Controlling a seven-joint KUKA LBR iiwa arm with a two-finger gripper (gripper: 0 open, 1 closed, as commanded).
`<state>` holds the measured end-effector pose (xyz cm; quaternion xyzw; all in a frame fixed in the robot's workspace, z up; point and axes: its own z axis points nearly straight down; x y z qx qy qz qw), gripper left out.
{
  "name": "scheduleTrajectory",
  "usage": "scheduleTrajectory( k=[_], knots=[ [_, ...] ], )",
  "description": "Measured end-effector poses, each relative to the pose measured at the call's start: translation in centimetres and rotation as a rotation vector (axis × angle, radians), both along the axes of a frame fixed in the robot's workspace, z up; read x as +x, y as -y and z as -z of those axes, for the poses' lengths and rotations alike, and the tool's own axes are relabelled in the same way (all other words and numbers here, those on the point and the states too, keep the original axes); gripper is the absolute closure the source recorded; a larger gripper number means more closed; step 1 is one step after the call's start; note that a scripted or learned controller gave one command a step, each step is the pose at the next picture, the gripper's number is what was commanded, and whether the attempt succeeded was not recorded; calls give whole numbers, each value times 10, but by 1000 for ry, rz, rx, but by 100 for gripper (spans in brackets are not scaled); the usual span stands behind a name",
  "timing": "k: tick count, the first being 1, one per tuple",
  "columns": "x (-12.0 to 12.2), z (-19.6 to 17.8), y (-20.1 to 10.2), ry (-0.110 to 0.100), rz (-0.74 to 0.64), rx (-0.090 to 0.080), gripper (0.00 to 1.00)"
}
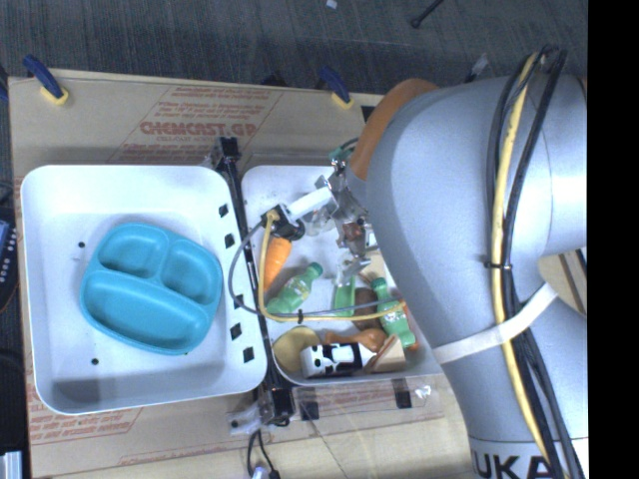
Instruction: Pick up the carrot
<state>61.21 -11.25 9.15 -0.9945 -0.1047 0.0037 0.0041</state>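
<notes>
Orange carrot (pixel 276 259) lies along the right bin's (pixel 262 183) left wall; gripper (pixel 337 211) grip unclear. Crowding green bottles (pixel 296 289) could spoil the grasp.

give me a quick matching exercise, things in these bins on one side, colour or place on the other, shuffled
Things:
1. carrot
2. plate
3. green bottle
4. cow toy

Descriptions:
A. blue, lying in the left bin
B. black and white, at the near end of the right bin
C. orange, lying beside the divider in the right bin
D. lying just right of the carrot

Pairs: 1-C, 2-A, 3-D, 4-B
</notes>
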Motion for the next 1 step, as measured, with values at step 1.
scheduleTrajectory(
  k=[1],
  knots=[
    [-26, 1, -19, -3, -29, -1, 0]
  ],
)
